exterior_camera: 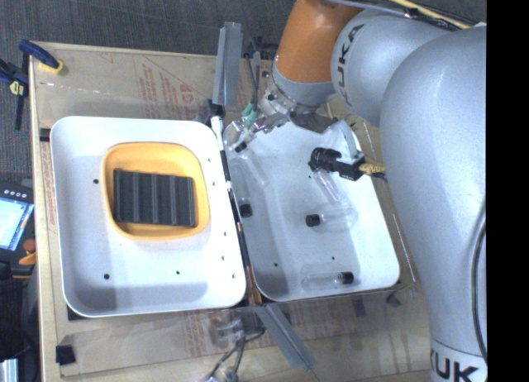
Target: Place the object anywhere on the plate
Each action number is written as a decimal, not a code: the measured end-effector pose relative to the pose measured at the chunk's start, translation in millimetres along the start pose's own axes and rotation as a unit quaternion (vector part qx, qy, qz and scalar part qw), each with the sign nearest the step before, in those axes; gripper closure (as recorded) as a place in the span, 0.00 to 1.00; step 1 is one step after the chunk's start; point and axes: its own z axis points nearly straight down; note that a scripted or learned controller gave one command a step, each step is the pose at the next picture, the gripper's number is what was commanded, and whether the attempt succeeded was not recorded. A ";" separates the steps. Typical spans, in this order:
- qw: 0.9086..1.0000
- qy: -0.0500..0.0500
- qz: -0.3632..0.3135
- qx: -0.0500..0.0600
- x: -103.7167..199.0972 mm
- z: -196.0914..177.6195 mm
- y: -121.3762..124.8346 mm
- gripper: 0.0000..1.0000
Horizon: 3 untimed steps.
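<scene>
Vials (327,277) lie in the right bin (376,231), none on the plate (157,186) in the left bin (74,273). Farther back, the gripper (244,131) hovers over the right bin's far-left corner, seemingly empty; finger spread unclear. Pick and placement remain.

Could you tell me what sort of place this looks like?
Probably a robotics lab test cell: a grey arm reaches over two white bins on a plywood bench, one holding a yellow plate, the other small clear vials.
</scene>
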 end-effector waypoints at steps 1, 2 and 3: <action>0.999 0.000 -0.048 0.000 36.1 -0.5 -29.0 1.00; 0.993 0.000 -0.119 0.001 81.7 -14.0 -17.8 1.00; 0.993 0.000 -0.119 0.001 81.1 -14.1 -18.1 0.00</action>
